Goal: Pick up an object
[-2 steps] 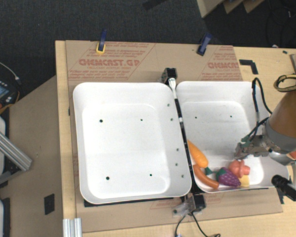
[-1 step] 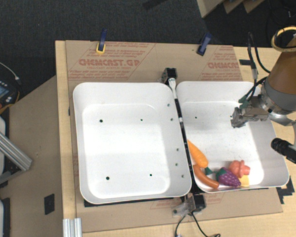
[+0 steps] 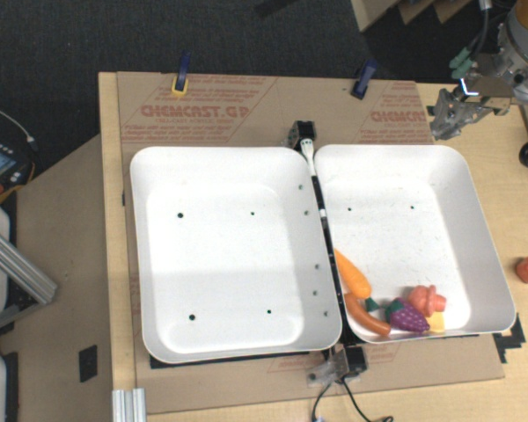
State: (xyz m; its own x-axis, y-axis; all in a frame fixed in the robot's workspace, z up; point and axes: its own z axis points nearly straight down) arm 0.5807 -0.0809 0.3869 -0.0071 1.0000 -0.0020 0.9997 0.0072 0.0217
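Several toy foods lie in the near left corner of the right bin (image 3: 458, 192): an orange carrot (image 3: 353, 275), a second orange piece (image 3: 368, 316), a purple bunch of grapes (image 3: 408, 317), and a red-pink piece (image 3: 428, 299) with a bit of yellow beside it. My gripper (image 3: 447, 120) hangs at the upper right, above the far right corner of the right bin and well away from the toys. Nothing shows between its fingers.
The left bin (image 3: 158, 236) sits beside the right one, with a black hinge strip (image 3: 319, 209) between them. Both rest on a cardboard sheet (image 3: 246, 99) held by clamps. A small orange object (image 3: 526, 269) lies on the bench off the right bin.
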